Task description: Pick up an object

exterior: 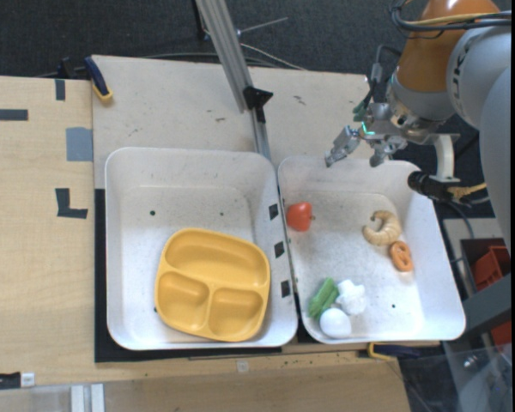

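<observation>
**Tool high above a scattered bin**

The tool point(357, 148) hangs over the right bin's point(429, 230) far edge, fingers spread apart, holding nothing. The tomato point(299, 216), croissant point(383, 228) and egg point(334, 322) lie well apart; a careless descent could strike the bin wall or close on nothing

The single camera is fixed above the bench point(180, 101) and looks down on it at a slant, so the far edge of the bench is at the top of the picture and the near edge at the bottom. It stands far enough to take in the left bin point(120, 230) and the right bin point(433, 256) completely, with the floor behind. The arm point(463, 50) enters from the right side of this view.
</observation>
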Action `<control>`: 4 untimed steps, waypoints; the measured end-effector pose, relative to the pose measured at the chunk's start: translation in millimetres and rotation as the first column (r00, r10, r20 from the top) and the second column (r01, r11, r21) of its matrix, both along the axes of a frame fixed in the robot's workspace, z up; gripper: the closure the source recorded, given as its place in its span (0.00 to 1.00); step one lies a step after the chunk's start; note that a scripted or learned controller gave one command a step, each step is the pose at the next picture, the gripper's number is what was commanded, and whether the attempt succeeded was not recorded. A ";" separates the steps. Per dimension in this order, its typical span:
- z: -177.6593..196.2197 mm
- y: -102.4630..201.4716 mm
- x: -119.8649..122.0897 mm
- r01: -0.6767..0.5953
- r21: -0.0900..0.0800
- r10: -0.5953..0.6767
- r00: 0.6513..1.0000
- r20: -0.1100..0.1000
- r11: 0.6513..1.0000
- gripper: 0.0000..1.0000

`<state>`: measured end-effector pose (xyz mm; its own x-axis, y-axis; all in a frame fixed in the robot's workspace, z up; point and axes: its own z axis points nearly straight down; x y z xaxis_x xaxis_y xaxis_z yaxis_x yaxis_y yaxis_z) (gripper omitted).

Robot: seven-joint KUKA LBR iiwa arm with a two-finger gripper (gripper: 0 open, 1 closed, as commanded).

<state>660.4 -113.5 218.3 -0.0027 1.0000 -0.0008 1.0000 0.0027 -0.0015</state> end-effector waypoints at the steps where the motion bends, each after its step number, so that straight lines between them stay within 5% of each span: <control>1: -63.4 5.4 -5.1 0.000 0.000 0.000 1.000 -0.006 1.000 0.00; 3: -130.9 6.4 3.2 0.000 -0.001 0.000 1.000 -0.002 1.000 0.00; 4: -119.9 7.1 3.6 -0.002 -0.001 0.002 1.000 -0.001 1.000 1.00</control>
